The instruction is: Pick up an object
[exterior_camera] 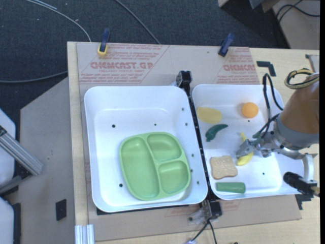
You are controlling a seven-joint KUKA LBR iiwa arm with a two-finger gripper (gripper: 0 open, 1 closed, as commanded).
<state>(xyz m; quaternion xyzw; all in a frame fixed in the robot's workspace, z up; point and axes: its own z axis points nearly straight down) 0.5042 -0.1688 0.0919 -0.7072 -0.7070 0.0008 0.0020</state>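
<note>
gripper: metal two-finger gripper (246,150) is down in the right white bin (228,92), fingers closed around a small yellow banana-shaped toy (245,159)
neighbours: tan toast slice (223,167) just left of it

Left bin (101,136): holds a green plate (154,164) with three parts, near the front right corner.
Right bin (223,91): holds small toy foods.
Orange ball (249,110): near the back edge of the right bin.
Pale yellow piece (208,115): near the back left corner.
Dark green pepper (216,131): just in front of the pale yellow piece.
Toast slice (223,167): near the front left of the bin.
Green block (230,187): along the front edge, just in front of the toast slice.
Yellow banana (245,158): in the middle of the bin, right under the gripper.
Gripper (245,149): low in the right bin, at the banana.
Arm (299,116): comes in over the right edge.
</note>
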